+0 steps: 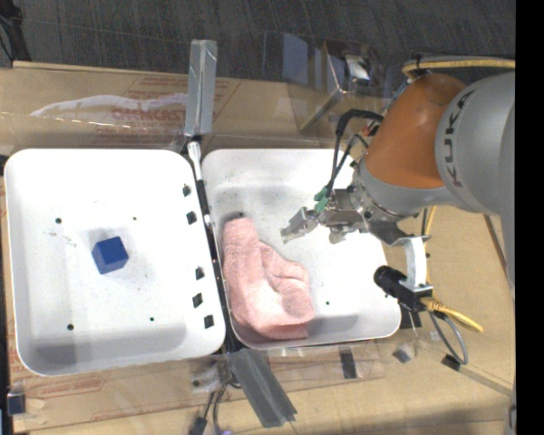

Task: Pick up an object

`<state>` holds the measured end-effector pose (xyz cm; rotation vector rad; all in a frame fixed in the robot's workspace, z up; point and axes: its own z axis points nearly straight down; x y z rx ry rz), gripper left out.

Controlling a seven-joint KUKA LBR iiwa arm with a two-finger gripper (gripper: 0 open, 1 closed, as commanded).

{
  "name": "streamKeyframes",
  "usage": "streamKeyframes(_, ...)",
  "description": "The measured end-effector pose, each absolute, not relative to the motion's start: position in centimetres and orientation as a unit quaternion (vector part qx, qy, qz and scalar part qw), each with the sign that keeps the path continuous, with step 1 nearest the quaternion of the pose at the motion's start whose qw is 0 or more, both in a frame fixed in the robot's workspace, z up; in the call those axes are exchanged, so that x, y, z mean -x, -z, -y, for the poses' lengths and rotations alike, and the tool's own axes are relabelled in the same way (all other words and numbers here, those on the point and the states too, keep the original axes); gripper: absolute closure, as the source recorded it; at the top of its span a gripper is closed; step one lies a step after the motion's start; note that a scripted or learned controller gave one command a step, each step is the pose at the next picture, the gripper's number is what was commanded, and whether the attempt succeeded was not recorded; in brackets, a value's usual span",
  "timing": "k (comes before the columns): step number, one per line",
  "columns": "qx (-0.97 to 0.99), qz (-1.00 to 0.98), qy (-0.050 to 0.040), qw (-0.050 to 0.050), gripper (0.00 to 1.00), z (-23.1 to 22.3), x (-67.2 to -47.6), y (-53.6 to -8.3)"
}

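A crumpled pink cloth (264,283) lies along the left side of the right bin (281,175). A small blue cube (111,254) sits in the left bin (36,179). My gripper (319,222) hovers over the middle of the right bin, just up and to the right of the cloth, pointing left. Its fingers (295,226) stand apart and hold nothing.
A grey divider post (199,89) rises between the bins at the back. The arm's orange wrist band (415,134) and grey body overhang the right bin's right edge. Cables and a black fitting (394,284) lie by that bin's front right corner.
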<state>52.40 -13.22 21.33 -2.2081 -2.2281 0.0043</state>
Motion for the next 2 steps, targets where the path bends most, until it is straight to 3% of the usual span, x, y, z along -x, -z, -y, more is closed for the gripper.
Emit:
streamKeyframes(1, 0.667, 0.745, 0.0003, 0.001, 0.0, 15.3, -49.7, -9.2)
streamKeyframes(2, 0.666, 0.746, 0.0004, 0.001, 1.0, 15.2, -49.8, -10.2)
